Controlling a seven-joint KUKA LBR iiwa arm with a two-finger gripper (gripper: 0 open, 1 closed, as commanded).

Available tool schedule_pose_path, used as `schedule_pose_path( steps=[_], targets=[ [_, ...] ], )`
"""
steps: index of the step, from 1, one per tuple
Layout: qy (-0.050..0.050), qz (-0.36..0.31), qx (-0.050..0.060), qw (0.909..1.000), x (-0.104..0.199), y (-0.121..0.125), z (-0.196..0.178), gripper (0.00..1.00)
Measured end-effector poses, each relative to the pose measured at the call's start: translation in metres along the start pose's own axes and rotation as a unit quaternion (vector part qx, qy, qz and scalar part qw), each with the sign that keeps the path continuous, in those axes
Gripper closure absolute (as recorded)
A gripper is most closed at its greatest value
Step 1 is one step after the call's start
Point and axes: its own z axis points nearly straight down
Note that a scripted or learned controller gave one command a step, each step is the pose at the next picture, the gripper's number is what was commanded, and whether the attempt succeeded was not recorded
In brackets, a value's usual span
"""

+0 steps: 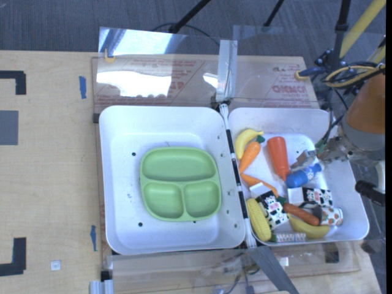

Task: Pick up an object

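Arm at the right bin, over a pile of toy food, nothing visibly lifted.

The blue bottle [302, 177] lies right of centre in the right bin [361, 216], just below the gripper [308, 158]; whether the jaws are released or clenched I cannot tell. Around it crowd an orange carrot [278, 155], a banana [244, 139], corn [258, 218] and a cow-print carton [274, 209]. Crowding could make the tool nudge a neighbour or slip off the rounded bottle. The green tray [180, 184] sits in the left bin [113, 182]. The arm [369, 112] is cut off at the frame's right edge.
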Motion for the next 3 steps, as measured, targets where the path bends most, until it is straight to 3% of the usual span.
schedule_pose_path(
  steps=[1,2,3],
  targets=[
    [-0.007,0.035,0.002,0.9994,0.064,-0.012,0.003,0.00],
    [-0.009,0.037,0.000,0.9993,0.062,-0.011,-0.008,1.00],
    [-0.008,0.100,0.004,0.9949,0.090,-0.030,-0.125,1.00]
  ],
)
